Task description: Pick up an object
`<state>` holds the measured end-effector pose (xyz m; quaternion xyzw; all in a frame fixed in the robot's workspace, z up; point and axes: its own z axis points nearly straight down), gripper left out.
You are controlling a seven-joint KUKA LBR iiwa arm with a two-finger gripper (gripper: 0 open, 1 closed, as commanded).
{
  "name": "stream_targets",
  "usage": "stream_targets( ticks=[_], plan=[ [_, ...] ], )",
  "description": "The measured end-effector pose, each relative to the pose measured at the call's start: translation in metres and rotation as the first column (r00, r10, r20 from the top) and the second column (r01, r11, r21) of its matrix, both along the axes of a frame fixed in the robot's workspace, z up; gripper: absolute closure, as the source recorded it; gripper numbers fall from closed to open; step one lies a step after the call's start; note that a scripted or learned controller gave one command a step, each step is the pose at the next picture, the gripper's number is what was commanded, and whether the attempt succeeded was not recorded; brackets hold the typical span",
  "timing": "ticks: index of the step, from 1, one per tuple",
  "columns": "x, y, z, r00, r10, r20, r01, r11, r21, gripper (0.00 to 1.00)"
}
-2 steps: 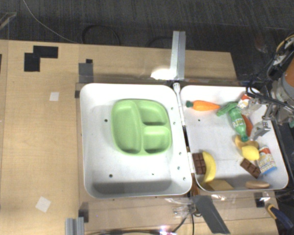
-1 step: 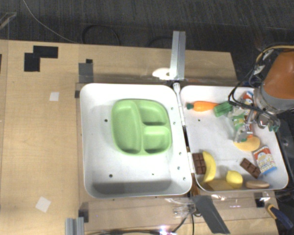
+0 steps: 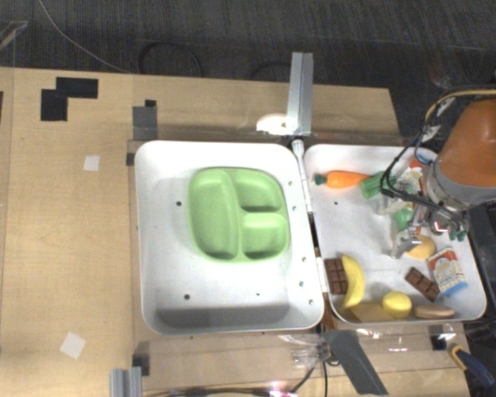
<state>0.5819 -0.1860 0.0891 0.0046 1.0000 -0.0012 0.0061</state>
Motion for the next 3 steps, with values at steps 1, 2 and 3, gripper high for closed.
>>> stream_targets(
  ticks=[1, 2, 3],
  plan=[
    [-0.003, 0.085, 0.001, 1.000, -0.021, 0.004, 0.021, 1.000, 0.004, 0.00],
    [-0.063, 0.096, 0.002, 0.996, -0.084, 0.007, 0.084, 0.996, 0.002, 0.00],
    [-0.088, 0.054, 0.002, 0.965, 0.263, 0.010, -0.263, 0.965, -0.007, 0.00]
  ],
)
